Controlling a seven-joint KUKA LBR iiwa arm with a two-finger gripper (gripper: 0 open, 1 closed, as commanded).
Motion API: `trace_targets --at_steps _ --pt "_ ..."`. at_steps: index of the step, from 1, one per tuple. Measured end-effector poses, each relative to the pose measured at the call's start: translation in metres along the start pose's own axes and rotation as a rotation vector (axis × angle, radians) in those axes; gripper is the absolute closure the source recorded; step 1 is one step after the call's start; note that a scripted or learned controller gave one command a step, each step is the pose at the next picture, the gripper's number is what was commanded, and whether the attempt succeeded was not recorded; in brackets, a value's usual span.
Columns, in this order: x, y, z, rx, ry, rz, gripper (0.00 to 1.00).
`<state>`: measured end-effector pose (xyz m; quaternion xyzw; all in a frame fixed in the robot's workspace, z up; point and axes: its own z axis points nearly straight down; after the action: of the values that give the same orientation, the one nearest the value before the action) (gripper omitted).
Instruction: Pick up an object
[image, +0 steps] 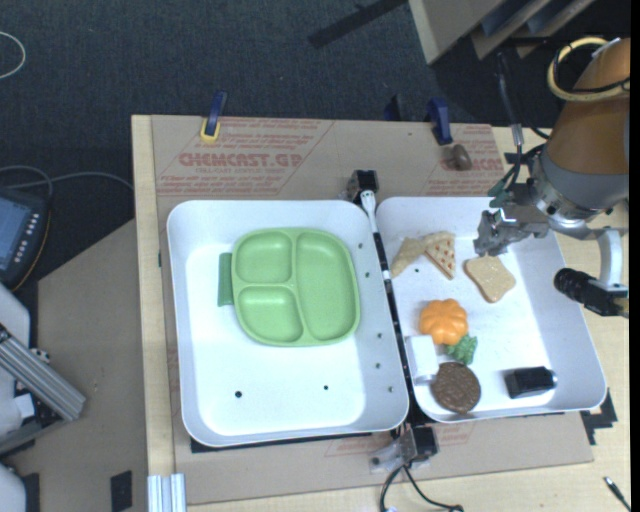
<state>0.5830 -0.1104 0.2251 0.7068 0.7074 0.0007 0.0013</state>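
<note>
Though the gripper (493, 237) hangs just above the bread slice (490, 278) in the right bin (575, 330), its grip cannot be told; blur hides the tips.

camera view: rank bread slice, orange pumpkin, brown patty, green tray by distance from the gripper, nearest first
From the gripper:
1. Bread slice, just below it in the right bin.
2. Orange pumpkin, mid right bin.
3. Brown patty, front of the right bin.
4. Green tray, across in the left bin.

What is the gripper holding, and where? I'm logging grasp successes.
Nothing visibly held: the gripper hovers just above the toast slice in the right bin.
</note>
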Motion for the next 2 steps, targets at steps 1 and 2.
trace_targets --at_steps 1,2 --pt "0.053 0.028 -0.006 -0.002 0.002 -0.006 1.00" --pt "0.108 0.043 -0.013 -0.002 0.002 -0.005 1.00"
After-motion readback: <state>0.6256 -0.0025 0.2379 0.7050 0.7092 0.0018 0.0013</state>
